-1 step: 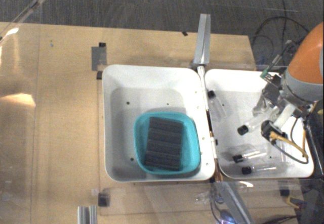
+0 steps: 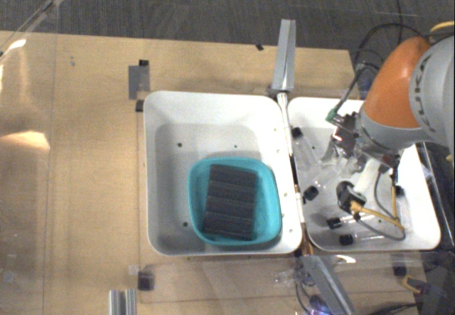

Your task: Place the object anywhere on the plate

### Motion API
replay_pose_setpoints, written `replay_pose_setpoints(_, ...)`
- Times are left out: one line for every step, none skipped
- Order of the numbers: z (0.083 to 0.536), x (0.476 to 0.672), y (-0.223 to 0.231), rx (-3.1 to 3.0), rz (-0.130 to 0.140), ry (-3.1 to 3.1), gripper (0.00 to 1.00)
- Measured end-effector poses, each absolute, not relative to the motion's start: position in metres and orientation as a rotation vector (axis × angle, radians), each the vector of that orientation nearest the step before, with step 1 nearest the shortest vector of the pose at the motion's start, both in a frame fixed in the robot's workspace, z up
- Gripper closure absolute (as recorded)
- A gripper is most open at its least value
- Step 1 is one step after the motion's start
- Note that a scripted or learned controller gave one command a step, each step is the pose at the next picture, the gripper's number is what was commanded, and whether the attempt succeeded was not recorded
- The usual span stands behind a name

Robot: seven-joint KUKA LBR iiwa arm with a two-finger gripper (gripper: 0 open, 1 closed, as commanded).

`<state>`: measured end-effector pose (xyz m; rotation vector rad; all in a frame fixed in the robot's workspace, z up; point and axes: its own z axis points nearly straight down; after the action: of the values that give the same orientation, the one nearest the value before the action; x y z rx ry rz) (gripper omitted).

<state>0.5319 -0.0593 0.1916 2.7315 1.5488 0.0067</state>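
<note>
Camera view: ribbed black block (image 2: 230,201) lies on teal plate (image 2: 270,189); hand (image 2: 338,161) over right bin (image 2: 425,234), grip unclear.

Arm: my grey arm (image 2: 426,93) reaches in from the right, bent down.
Gripper: I see my gripper (image 2: 341,153) low at its left end.

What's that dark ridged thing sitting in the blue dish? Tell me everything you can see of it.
The dark block is charcoal grey and roughly rectangular, with several raised ribs running across its top. It looks matte, perhaps foam or rubber. It lies flat on the floor of the turquoise plate, slightly askew to its sides and filling much of it. The plate sits in the left white bin. Nothing but the plate touches the block.
</note>
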Motion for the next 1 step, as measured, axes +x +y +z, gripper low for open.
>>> replay_pose_setpoints(0.1845, 0.5547, 0.0295, 2.700, 0.006, 1.604, 1.00)
